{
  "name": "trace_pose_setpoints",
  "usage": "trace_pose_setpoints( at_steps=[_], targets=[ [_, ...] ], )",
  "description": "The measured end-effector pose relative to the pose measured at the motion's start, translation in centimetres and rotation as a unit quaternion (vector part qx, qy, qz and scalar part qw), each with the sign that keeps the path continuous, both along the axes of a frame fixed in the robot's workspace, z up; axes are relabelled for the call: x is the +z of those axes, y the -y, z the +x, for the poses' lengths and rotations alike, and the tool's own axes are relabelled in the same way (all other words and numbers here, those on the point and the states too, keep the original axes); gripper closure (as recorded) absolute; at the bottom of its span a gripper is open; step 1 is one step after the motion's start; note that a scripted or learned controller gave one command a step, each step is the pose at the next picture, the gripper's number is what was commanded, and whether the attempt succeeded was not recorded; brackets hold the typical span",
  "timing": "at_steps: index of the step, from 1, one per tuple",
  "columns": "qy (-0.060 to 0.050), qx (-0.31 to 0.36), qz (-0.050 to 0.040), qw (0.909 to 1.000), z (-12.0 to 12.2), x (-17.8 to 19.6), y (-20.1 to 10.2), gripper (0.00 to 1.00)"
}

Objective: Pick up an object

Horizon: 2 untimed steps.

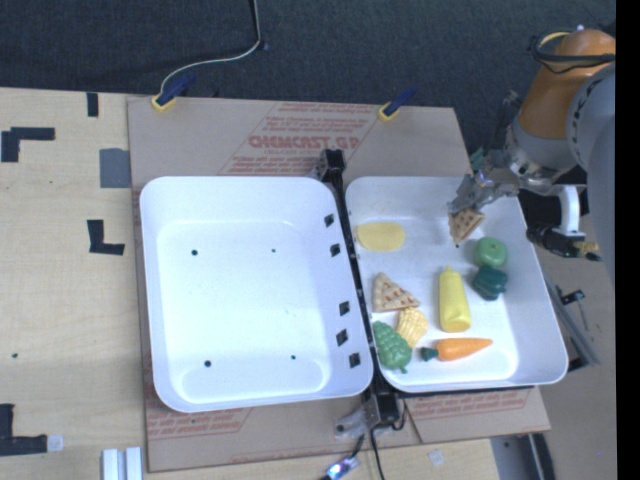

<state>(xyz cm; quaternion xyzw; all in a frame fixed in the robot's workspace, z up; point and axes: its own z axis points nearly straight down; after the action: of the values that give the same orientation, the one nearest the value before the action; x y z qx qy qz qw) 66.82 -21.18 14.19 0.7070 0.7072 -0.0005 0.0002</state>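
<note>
The right bin [535, 368] holds several toy foods. Among them are a pale yellow oval [381, 236], a tan triangular slice [393, 293], a corn piece [411, 323], a green broccoli [391, 348], an orange carrot [460, 349], a yellow cylinder [453, 300], a green round piece [490, 252] and a dark teal piece [489, 282]. My gripper [468, 208] hangs over the bin's far right part. It is shut on a small tan piece [465, 228], which sticks out below the fingertips, just left of the green round piece.
The left bin [160, 268] lies beside the right one, with a black hinge strip [342, 268] between them. Both rest on a cardboard sheet [290, 138]. The arm's orange band [560, 98] rises at the far right.
</note>
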Motion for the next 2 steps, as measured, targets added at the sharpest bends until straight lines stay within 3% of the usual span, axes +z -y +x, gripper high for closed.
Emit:
trace_pose_setpoints(
  at_steps=[1, 2],
  targets=[
    [-0.001, 0.001, 0.0001, 1.0000, 0.00, -0.37, -2.37, 1.00],
    [0.000, 0.000, -0.0001, 1.0000, 0.00, -0.34, -2.26, 1.00]
  ],
)
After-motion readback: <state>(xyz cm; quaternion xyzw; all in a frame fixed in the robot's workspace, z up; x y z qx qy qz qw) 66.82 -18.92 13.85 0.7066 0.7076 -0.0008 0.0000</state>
